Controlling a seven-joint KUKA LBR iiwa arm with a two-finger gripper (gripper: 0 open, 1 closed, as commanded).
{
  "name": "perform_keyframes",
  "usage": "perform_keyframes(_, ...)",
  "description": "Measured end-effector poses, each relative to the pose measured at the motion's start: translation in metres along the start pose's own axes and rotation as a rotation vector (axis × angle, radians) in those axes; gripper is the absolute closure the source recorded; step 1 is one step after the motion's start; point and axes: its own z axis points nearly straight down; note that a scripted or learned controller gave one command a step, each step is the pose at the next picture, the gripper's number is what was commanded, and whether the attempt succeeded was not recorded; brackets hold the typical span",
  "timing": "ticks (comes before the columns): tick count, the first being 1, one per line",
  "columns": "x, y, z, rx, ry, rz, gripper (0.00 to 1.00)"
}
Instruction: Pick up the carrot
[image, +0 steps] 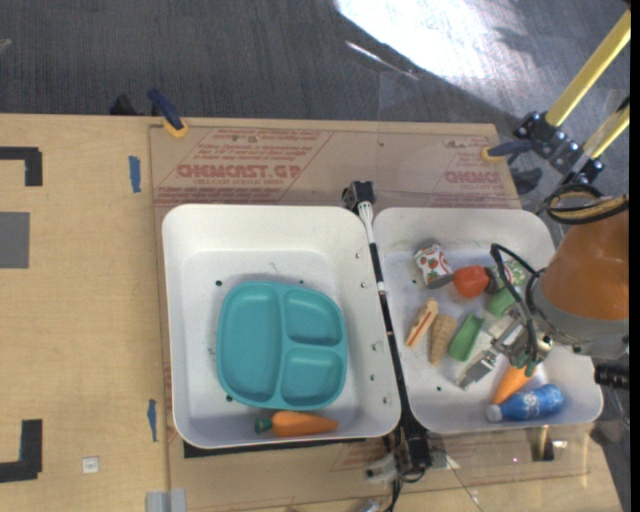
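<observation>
1. I see two candidate carrots. One carrot (298, 423) lies in the left bin (190, 300), just below the teal divided plate (282, 343), against the bin's near wall.
2. A second, smaller orange piece (513, 381) lies in the right bin (570, 400), just above the blue bottle (528, 403) and far right of the plate.
3. My tool (500, 352) hangs low over the right bin, right of the plate, beside the green piece (465, 336). I cannot tell how wide it stands.
4. Step in hand, as I judge it: approach to the small orange piece; nothing is visibly held.
5. Next move calls for centring over that piece, clear of the bottle, then descending.
</observation>
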Motion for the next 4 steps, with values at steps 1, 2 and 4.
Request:
perform_keyframes(1,-0.016,-0.024,0.011,0.005,0.013,0.194,0.00)
perform_keyframes(2,-0.021,-0.021,-0.001,-0.001,-0.003,0.193,1.00)
perform_keyframes(4,0.022,0.009,0.004,0.018,0.017,0.402,1.00)
